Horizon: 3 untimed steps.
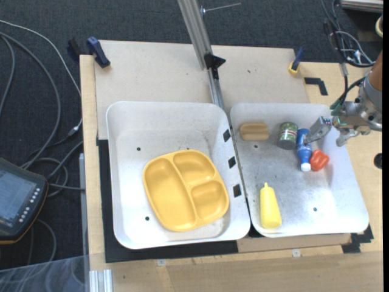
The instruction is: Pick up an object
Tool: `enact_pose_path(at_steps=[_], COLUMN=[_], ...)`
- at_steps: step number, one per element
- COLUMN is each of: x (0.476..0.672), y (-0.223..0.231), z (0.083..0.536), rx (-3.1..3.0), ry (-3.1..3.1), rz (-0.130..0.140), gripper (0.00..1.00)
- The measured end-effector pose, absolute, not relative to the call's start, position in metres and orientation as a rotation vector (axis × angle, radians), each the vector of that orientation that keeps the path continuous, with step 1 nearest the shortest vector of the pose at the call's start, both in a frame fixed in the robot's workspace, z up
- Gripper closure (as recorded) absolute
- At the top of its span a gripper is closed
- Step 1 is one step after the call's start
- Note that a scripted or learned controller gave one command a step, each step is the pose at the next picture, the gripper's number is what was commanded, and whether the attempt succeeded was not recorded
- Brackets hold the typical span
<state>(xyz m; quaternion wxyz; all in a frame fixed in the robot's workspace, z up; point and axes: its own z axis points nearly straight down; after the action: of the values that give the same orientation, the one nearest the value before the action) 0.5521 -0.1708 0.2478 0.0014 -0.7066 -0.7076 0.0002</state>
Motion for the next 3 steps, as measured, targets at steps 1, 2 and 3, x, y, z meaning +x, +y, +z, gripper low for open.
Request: enact_pose_path(at_steps=[1, 2, 3], x=[0.552, 0.552, 0.542], y=[-0.171, -0.163, -0.157], z=[0.248, 0.203, 0.149], rx=[-2.219, -2.216, -2.216], ry=[-2.221, -2.218, -2.216], rz=[0.0, 0.004, 0.004], gripper=[0.0, 0.0, 0.0])
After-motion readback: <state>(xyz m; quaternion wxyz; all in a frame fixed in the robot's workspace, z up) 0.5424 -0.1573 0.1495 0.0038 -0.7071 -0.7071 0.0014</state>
